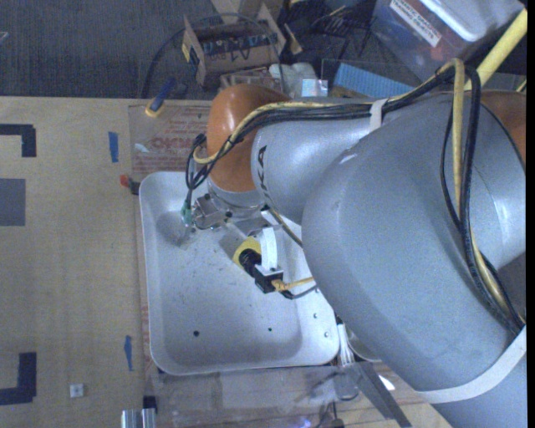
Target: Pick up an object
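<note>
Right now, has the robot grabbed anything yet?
Not that I can see. Done: the arm has reached into the white bin, with its end effector low near the upper-left corner. In hand: nothing visible between its tips. Left: gripping an object and lifting it out.

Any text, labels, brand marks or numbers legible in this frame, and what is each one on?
Nothing can be read with confidence.
Arm: dark vertical lettering on the grey link beside the orange band, too blurred to read.
Board behind the white bin: reddish printed lettering, too faint to read.
Clear container at the top: white label with dark print, too small to read.
</note>
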Controlling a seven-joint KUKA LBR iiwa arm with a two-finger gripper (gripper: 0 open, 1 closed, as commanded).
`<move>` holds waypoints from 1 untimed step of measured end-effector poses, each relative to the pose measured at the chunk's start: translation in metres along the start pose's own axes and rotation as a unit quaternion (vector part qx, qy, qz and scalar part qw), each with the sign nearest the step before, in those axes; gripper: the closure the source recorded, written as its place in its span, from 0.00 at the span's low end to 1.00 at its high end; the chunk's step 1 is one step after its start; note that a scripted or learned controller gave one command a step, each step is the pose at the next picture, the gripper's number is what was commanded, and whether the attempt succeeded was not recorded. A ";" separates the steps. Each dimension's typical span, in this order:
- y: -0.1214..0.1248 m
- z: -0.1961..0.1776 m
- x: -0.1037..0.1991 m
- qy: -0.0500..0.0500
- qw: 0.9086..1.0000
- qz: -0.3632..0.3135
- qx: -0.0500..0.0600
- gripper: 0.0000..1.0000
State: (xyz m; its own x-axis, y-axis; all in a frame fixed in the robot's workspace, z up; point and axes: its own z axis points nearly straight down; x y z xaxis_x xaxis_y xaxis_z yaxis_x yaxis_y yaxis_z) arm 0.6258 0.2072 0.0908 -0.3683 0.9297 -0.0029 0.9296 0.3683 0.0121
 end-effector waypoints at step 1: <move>0.019 0.001 -0.018 0.002 0.996 0.095 0.002 0.00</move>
State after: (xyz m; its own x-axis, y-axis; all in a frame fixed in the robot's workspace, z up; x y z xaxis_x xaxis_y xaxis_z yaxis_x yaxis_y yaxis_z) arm 0.6499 0.1974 0.0897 -0.1867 0.9824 0.0029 0.9824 0.1867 0.0077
